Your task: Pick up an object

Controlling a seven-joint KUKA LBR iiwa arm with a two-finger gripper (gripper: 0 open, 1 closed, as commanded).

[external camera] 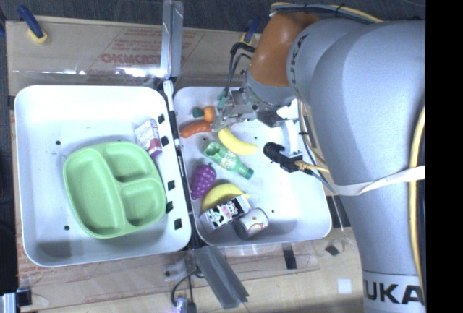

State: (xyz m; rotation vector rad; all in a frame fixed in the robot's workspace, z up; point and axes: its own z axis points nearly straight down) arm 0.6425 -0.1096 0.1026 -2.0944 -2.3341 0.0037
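Light is even and fairly bright, falling from above. The two white bins (pixel 43 246) read pale and slightly washed out, with soft grey shadows pooling along their near inner walls. The arm (pixel 362 109) casts a mild shadow just beside the gripper (pixel 230 108). The picture is a little soft and grainy throughout, and the dark floor beyond the bench loses detail.

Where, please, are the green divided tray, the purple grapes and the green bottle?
green divided tray (pixel 114 189): camera view, left bin, on its middle divider.
purple grapes (pixel 202 178): camera view, right bin, bunch's centre.
green bottle (pixel 228 160): camera view, right bin, its body.
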